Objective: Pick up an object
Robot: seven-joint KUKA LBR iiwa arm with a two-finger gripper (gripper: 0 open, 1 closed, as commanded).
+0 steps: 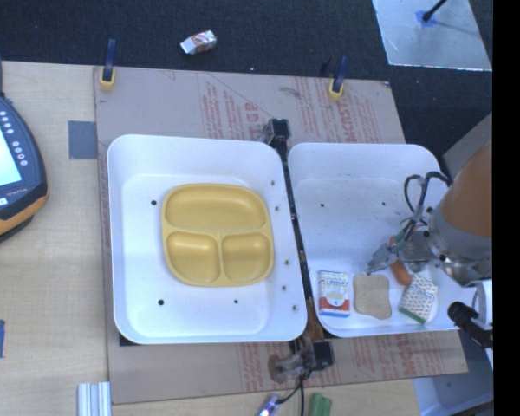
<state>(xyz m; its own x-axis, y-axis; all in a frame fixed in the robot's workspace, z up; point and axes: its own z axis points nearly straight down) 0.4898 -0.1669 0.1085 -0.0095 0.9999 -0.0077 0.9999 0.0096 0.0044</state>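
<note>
A pale wooden desk (52, 276) with a cardboard sheet (243, 102) carries two white bins. The left bin (139, 232) holds a yellow divided plate (217, 232). At the right bin's (355, 180) five o'clock corner lie a small carton (333, 292), a tan slice (373, 296) and a green packet (419, 299), beside the end effector (399, 254); its state cannot be told. Dark floor (269, 16) lies at twelve o'clock.

Arm (470, 199): enters from the right edge, grey with an orange band, seen from above and cut off by the frame.
Wrist: bent downward, bulky grey housing blurred at the lower right.
Gripper (397, 254): low and pointing down-left, metal linkage visible.
Finger state: too tangled and blurred to read.
Cabling: a dark loop arches beside the wrist on its left.
</note>
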